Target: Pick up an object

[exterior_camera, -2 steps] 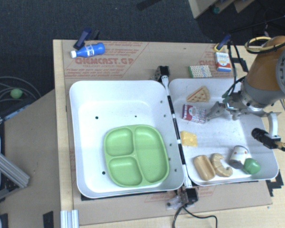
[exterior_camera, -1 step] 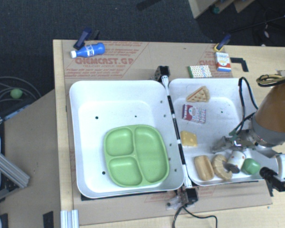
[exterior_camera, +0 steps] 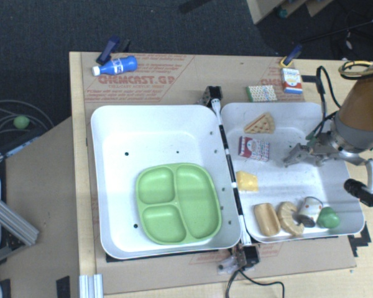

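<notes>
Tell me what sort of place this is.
Most likely a robotics lab bench set up for grasping trials: a grey and orange arm reaches over two white bins holding toy food and a green tray, with loose cables nearby.

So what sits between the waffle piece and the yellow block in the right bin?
The camera view shows a small red and white packet lying flat between the waffle piece and the yellow block, apart from both.

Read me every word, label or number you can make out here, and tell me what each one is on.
"CHEMCAST GP", faint red print on the brown board under the bins.
Red and white packet in the right bin: print too blurred to read.
Small box and patterned card behind that bin: too small to read.
</notes>
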You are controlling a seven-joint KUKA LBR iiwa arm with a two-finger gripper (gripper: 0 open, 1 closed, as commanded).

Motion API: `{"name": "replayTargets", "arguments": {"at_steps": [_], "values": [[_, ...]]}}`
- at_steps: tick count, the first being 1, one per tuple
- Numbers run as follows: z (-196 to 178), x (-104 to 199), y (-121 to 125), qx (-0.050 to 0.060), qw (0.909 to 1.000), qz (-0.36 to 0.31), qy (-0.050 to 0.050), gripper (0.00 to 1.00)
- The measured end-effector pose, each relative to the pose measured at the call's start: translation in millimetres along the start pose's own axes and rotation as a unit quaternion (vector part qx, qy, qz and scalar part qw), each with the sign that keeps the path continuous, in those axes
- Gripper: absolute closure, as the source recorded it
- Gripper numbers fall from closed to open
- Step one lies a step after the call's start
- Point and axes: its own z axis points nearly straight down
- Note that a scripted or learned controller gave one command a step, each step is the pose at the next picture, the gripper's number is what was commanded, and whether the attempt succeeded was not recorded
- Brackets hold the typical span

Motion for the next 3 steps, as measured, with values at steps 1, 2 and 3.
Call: {"name": "replayTargets", "arguments": {"at_steps": [1,2,3], "values": [[1,93,-10,0.001,1.0,0.0,0.0,0.0],[1,50,91,0.005,1.0,0.001,-0.001,0.0],[1,15,27,0.001,1.0,0.002,-0.002,0.0]]}}
